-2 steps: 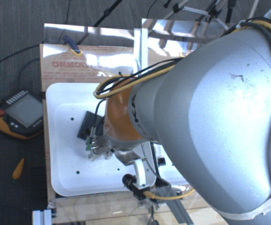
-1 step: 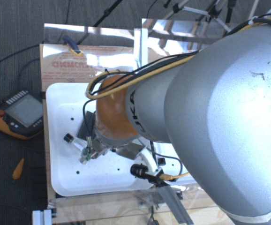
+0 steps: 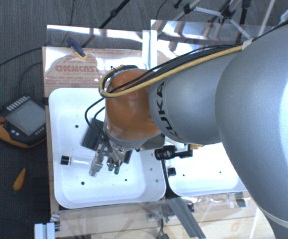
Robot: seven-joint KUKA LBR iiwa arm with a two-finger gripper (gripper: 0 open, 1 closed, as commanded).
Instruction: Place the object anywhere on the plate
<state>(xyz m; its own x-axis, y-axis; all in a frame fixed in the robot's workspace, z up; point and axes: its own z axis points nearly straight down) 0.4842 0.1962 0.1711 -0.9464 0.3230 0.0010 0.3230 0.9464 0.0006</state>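
Teach pendant (image 3: pixel 20 121), orange screwdriver (image 3: pixel 18 179) on floor.

Probably a robotics lab: teach pendant (image 3: pixel 19 121) on carpet, tripod legs (image 3: pixel 218 9) behind bench.

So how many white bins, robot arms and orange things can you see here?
White bins: 2, the left bin and the right bin
Robot arms: 1, the grey arm
Orange things: 1, a small orange tool on the floor
Total: 4

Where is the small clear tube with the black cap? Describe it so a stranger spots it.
Start at the left white bin. The clear tube lies flat on its floor near the left wall, beside the tool. A black cap on its left end marks it.
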